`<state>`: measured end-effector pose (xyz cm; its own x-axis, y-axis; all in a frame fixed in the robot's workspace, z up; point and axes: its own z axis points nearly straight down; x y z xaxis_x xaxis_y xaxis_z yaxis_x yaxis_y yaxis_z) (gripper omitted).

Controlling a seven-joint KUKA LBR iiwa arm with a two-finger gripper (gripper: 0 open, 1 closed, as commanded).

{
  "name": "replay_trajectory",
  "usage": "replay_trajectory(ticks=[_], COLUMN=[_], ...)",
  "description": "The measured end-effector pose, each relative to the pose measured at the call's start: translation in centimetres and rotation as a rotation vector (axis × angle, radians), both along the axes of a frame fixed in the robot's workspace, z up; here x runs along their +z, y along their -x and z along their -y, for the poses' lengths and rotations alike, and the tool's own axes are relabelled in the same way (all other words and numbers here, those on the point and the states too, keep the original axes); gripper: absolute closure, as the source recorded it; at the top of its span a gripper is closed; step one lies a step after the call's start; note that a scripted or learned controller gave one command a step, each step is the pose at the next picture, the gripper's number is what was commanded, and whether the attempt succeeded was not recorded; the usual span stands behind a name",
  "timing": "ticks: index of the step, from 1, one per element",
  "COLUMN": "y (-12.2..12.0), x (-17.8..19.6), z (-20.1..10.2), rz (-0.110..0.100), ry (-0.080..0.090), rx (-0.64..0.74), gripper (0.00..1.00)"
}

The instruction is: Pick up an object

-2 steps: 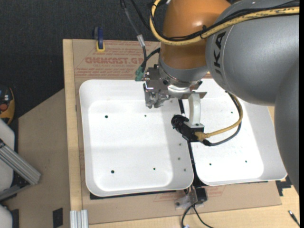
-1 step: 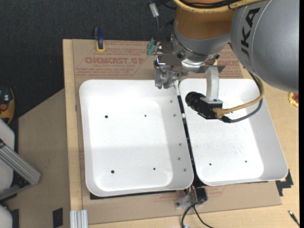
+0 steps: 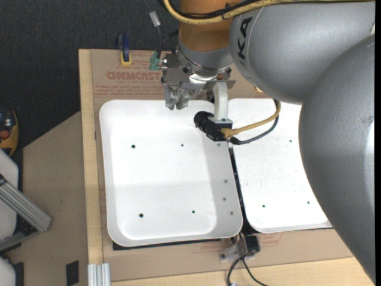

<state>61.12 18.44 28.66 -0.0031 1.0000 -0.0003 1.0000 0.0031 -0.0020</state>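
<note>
- Gripper (image 3: 177, 102) hangs over the far rim of the left bin (image 3: 119, 177); I cannot tell its opening or any hold.
- Right bin (image 3: 286, 177) lies beside it.

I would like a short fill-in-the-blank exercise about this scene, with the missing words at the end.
1. The bench bears ___ shallow white bins side by side.
2. The tool hangs over the far edge of the ___ bin in the camera view.
3. The band above the wrist is ___.
4. The board under the bins is printed with letters in ___.

Missing words: two; left; orange; red
</note>
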Motion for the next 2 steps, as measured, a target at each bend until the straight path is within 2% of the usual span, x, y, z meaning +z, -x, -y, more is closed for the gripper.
replay_trajectory(ticks=[1,2], y=[-3.5,-1.9], x=[-4.6,-0.5], z=[-4.2,2.1], rz=[0.005,0.003], ry=[-0.001,0.001], rx=[0.001,-0.009], gripper=[1.00,1.00])
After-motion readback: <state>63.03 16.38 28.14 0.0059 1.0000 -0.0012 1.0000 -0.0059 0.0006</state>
